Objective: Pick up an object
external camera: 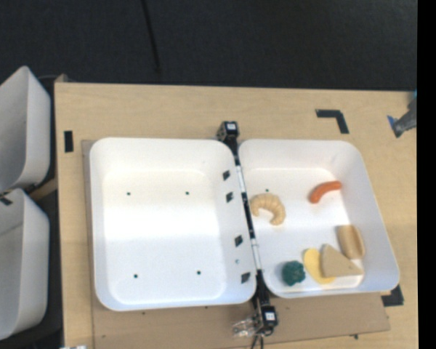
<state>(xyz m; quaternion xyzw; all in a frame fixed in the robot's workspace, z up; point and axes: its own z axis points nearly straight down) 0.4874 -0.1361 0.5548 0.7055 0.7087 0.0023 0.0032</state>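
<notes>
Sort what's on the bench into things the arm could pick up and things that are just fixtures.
Could be picked:
croissant
orange sausage
bread roll
tan wedge
yellow disc
green lump

Just fixtures:
right bin
left bin
wooden bench
black corner marks

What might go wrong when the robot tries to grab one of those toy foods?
The wedge, the yellow piece and the bread roll sit crowded together near the right bin's wall, so a grab could nudge neighbours or hit the wall. The curved croissant might slip out.
</notes>
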